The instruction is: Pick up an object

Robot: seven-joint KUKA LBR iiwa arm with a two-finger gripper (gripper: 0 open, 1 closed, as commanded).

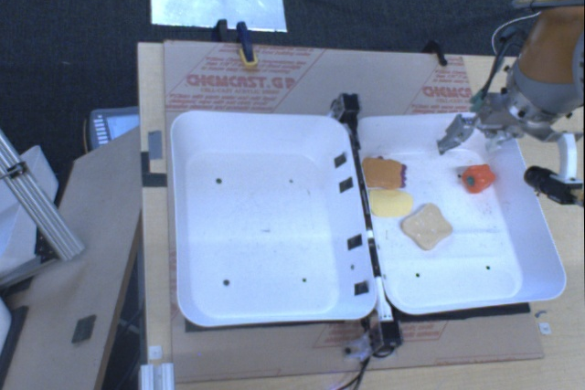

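The right bin (512,279) holds several small objects. A red-orange piece (476,179) lies toward its far right. Near the divider sit a brown-orange piece with a purple edge (384,172) and a flat yellow piece (391,203). A beige toast-shaped piece (427,226) lies just in front of the yellow one. My gripper (473,140) hangs over the far side of the right bin, just behind and above the red-orange piece. It is open with nothing between its fingers.
The left bin (183,196) stands beside the right one, with black clips (347,185) along the shared divider. The grey arm with its orange band (553,50) comes in from the upper right. A black part (551,184) juts over the right bin's right rim.
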